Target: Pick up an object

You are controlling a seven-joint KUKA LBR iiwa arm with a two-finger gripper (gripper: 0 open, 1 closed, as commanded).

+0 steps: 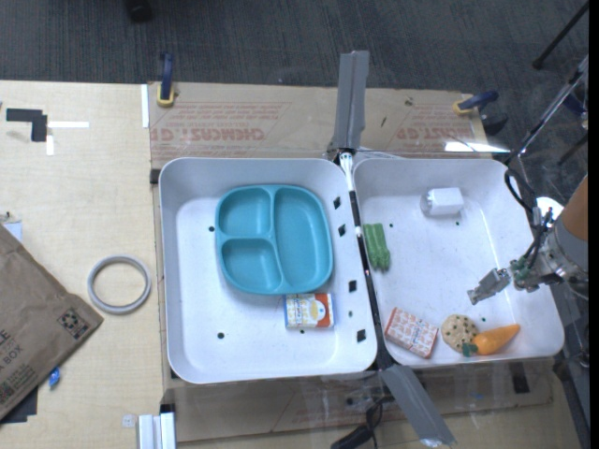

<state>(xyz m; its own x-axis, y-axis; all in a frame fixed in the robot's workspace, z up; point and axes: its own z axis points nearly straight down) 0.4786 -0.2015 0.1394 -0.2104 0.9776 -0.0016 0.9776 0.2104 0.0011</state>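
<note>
Gripper [489,286], whose spread I cannot tell, hovers just above my nearest target, the carrot [496,339]; descending off-centre could nudge it away.

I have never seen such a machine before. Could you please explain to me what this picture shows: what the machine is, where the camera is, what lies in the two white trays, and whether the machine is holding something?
The picture comes from one fixed camera above a bench, looking down at a slant. The machine is a robot arm that reaches in from the right edge; its gripper, a two-finger tool for picking things up, hangs over the right bin. I see nothing between its fingers, and whether they are open or shut is too small to tell.

The left bin holds a blue divided plate and a small carton. The right bin holds a green toy vegetable, a white block, a red and white packet, a cookie and a carrot.

Beside the bins, on the bench, lie a roll of tape and a cardboard box.
</note>
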